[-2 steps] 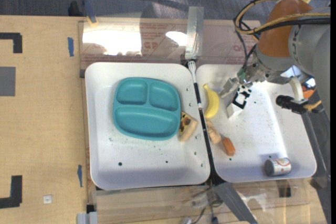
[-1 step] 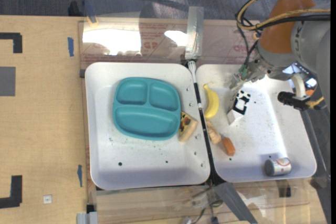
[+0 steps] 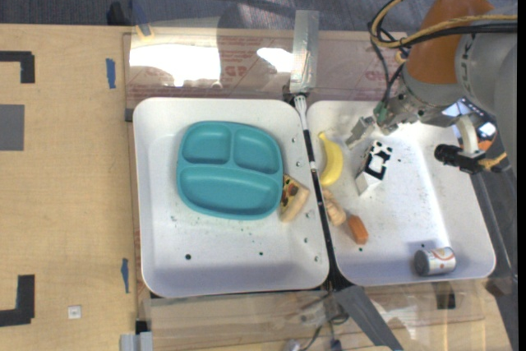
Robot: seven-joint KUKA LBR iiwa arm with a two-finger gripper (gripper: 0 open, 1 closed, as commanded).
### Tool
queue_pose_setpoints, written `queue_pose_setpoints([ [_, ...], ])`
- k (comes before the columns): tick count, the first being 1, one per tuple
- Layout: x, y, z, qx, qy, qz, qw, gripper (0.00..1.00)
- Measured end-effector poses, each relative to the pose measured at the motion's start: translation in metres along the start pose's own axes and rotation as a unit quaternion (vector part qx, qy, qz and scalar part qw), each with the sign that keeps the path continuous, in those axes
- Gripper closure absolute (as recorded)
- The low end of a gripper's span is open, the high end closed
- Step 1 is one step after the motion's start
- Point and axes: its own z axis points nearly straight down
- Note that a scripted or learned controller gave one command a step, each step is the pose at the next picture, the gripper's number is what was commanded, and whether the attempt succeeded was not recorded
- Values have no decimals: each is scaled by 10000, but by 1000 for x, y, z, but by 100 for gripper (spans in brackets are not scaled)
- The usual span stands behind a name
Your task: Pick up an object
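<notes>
Over the right bin's far-left corner: claw [image 3: 371,127], whether spread I cannot tell.
Left bin: teal plate [image 3: 229,168].
Right bin's left edge: banana [image 3: 331,159].
Near-right corner: can [image 3: 435,260].

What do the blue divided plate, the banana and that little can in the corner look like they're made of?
Teal divided plate: probably moulded plastic, with an even colour, soft rounded rims and a dull sheen.
Banana: uniform yellow and smooth; it could be a plastic toy, though real fruit can't be ruled out.
Small can: likely metal, with a greyish end and a white and red label around its side.
</notes>
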Motion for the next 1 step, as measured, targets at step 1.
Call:
queue_pose_setpoints([
  [1,2,-29,12,11,15,-3291,9443,0],
])
